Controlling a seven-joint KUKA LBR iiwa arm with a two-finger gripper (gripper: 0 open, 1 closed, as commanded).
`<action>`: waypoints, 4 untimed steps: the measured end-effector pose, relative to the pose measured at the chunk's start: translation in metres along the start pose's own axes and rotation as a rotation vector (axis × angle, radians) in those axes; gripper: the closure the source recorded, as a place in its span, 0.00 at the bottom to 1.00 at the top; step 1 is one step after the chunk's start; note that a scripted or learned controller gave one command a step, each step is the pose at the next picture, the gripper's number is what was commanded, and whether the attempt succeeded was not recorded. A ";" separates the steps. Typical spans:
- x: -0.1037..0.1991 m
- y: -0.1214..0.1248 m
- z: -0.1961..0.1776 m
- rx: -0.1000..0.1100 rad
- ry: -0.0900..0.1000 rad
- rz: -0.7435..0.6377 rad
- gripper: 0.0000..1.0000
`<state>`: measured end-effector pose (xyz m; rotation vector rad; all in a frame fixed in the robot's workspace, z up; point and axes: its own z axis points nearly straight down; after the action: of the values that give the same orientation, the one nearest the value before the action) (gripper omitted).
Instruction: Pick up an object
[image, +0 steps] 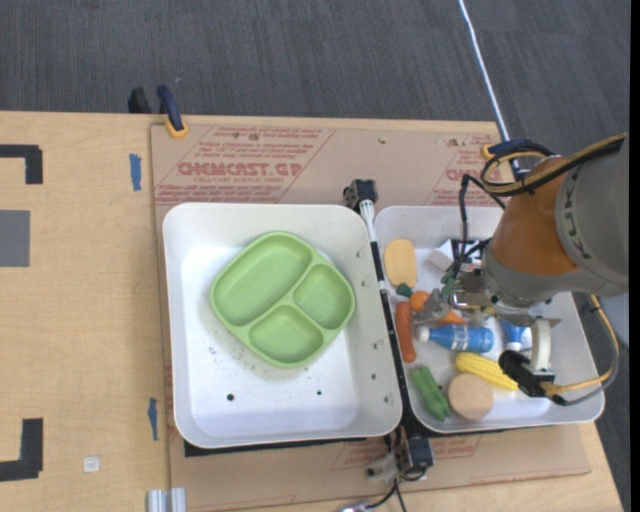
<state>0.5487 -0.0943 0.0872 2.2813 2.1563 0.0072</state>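
While the grey arm (590, 225) with its orange band reaches in from the right, the gripper (455, 300) is seen low over the right bin (590, 330), among the toys; whether it is open or closed cannot be told, and nothing is seen held by it. In the camera view, two shallow white plastic bins with rounded corners are set side by side on a cardboard sheet (250, 160). In the left bin (190, 330) a smooth green divided plate (283, 298) with three compartments is laid. In the right bin a pale yellow oval piece (401, 262), an orange carrot (404, 330) with its long axis running near to far, a blue bottle (465, 337) lying crosswise, a yellow corn cob (487, 371) lying aslant, a green pod (432, 391) and a round tan ball (470, 396) are crowded together.
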 end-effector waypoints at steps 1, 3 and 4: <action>-0.002 0.000 -0.009 -0.001 -0.003 0.004 1.00; 0.004 0.088 0.002 0.005 -0.002 0.089 0.00; 0.004 0.089 -0.008 0.003 -0.003 0.087 1.00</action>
<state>0.6376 -0.0949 0.0961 2.3735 2.0549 -0.0003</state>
